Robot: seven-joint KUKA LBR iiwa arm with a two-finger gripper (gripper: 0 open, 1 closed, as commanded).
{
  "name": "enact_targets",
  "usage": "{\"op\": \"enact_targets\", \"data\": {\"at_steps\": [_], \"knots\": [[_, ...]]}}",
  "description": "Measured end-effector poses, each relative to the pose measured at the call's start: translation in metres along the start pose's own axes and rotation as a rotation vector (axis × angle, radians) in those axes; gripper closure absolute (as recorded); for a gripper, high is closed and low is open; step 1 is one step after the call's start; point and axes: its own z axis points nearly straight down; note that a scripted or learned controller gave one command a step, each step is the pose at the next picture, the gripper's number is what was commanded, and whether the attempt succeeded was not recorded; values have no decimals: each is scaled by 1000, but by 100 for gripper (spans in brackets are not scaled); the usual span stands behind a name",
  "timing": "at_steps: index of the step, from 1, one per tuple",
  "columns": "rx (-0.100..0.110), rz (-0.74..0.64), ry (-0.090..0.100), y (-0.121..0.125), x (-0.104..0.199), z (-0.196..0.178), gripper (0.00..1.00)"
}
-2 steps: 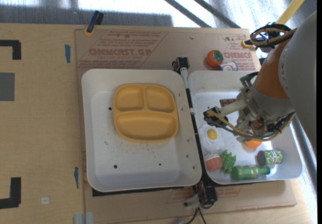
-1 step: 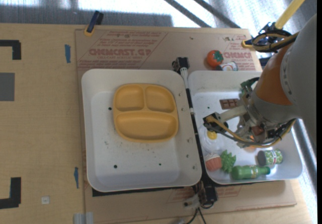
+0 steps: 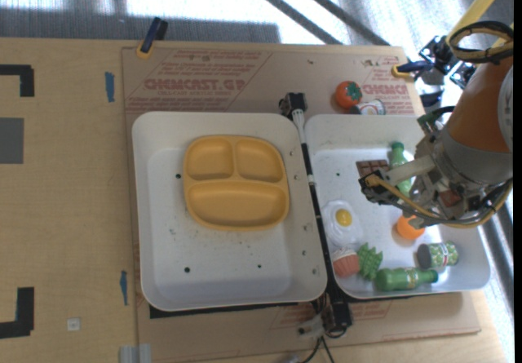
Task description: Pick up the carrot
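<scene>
Presently the gripper (image 3: 390, 187) hangs over the right bin (image 3: 473, 276), its dark linkage and yellow cabling crowding the view; whether it is apart, together or clamped on anything I cannot tell. Nearest the camera, below and right of the hand, lie a green bottle (image 3: 405, 277), a small green-labelled can (image 3: 438, 255), a leafy green piece (image 3: 369, 258) and a strawberry (image 3: 346, 264). The carrot (image 3: 408, 227) sits just below and slightly right of the hand, a rounded, smooth orange stub partly hidden by the tooling. A glossy fried egg (image 3: 342, 217) rests to the hand's left. Beyond, touching the hand in this view, is a brown chocolate bar (image 3: 372, 169), with a second green bottle (image 3: 397, 154) above it.

Judgement: the approach should shift toward the carrot and descend squarely; its smooth tapered plastic may slip, so a centred grip is advisable, clear of the can. Further left, a matte yellow divided plate (image 3: 236, 180) occupies the left bin (image 3: 155, 272). Farthest, a tomato (image 3: 347, 95) lies on the cardboard (image 3: 204, 80).
</scene>
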Motion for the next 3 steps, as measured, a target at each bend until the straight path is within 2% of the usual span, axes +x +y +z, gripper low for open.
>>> {"op": "enact_targets", "data": {"at_steps": [1,2,3], "knots": [[1,27,-1,-17,4,3,100],[1,22,-1,-17,5,-7,100],[1,33,-2,6,-2,67,100]]}}
